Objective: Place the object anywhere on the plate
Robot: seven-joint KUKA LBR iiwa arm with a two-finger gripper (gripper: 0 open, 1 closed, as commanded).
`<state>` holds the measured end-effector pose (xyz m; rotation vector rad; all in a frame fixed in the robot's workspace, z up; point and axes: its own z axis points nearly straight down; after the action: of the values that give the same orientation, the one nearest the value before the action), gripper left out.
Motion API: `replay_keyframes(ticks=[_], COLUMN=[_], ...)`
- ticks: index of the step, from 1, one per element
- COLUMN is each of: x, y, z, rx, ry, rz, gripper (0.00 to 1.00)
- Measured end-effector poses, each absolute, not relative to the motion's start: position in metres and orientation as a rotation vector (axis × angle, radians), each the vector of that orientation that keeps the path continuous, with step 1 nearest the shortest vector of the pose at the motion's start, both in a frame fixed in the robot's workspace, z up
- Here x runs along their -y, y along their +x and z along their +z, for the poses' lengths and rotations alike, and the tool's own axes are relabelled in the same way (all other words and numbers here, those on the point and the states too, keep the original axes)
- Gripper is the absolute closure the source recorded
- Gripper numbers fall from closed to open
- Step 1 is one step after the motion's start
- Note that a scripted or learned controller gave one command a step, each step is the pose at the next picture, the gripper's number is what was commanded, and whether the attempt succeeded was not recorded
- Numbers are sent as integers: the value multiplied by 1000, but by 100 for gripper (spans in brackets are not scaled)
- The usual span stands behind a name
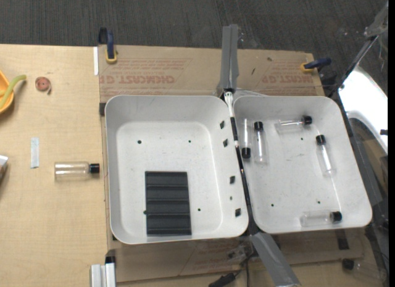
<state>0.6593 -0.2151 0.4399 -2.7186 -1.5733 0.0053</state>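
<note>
Capped vials (260, 142) in right bin (290, 181), ribbed plate (167, 203) in left bin (166, 131), pincer's state unclear

Clear vial (76, 169) lying on wooden bench (49, 218) (black cap pointing right), pink disc (42, 84) near top-left, blue clamps (106, 40) on cardboard (185, 73).

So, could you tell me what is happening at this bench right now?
Nothing is being handled yet. Five clear plastic vials with black caps lie loose in the right white bin. A dark ribbed rectangular plate sits in the left white bin, with nothing on it. Another clear capped vial lies outside on the wooden bench.
</note>
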Motion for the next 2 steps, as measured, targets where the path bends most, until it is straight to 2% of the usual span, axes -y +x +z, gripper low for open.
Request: replay_keyframes(ticks=[1,2], x=[191,215], y=[659,633], z=[439,440], rx=[1331,1053], ry=[-2843,-2958], rz=[8,7], gripper=[0,0])
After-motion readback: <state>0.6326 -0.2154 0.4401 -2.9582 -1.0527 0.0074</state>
